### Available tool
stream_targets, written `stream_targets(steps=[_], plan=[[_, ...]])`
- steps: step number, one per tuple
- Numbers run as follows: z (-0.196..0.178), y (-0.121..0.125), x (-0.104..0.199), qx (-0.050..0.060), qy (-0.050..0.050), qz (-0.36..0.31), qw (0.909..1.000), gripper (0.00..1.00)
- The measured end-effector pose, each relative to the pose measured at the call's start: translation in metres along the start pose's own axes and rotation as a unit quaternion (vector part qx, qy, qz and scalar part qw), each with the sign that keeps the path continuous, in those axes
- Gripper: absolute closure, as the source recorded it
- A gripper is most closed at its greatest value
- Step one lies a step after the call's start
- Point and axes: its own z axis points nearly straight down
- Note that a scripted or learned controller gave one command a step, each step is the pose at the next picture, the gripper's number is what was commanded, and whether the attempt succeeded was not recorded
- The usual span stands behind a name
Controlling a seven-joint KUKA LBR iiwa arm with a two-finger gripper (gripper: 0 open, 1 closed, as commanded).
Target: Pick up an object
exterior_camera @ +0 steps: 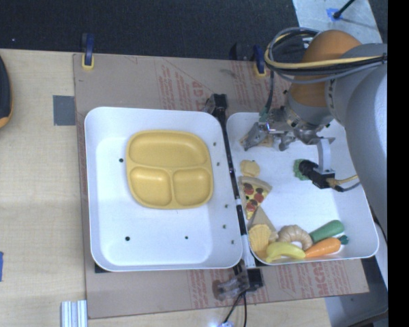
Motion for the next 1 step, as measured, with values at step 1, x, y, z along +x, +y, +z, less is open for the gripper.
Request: stream_targets(steps=[1], plan=[[0.0001, -0.0012, -0.0342, 0.0, -0.001, 0.002, 1.0, 0.0]])
